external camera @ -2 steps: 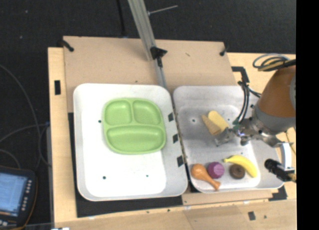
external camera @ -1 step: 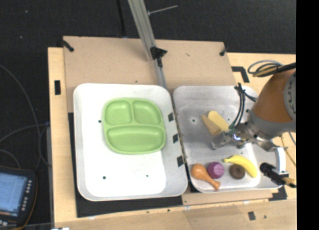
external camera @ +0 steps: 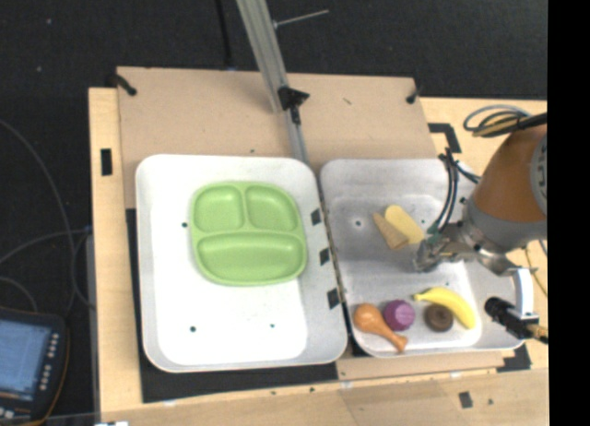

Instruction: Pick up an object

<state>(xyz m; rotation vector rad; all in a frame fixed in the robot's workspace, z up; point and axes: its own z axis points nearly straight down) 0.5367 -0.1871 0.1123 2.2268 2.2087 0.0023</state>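
Observation:
In the right bin (external camera: 369,184) lie a pale yellow block (external camera: 400,226), a yellow banana (external camera: 449,303), a dark brown round piece (external camera: 439,318), a purple round object (external camera: 398,313) and an orange pear-shaped object (external camera: 375,322). My gripper (external camera: 429,256) is low in this bin, just right of and below the yellow block and above the banana. Nothing shows between its fingers.
The left bin (external camera: 166,323) holds a green divided plate (external camera: 248,233). A slanted metal pole (external camera: 263,37) rises from behind the bins. Cables (external camera: 489,120) lie on the bench at the right, and the arm's orange band (external camera: 512,180) overhangs the right bin's edge.

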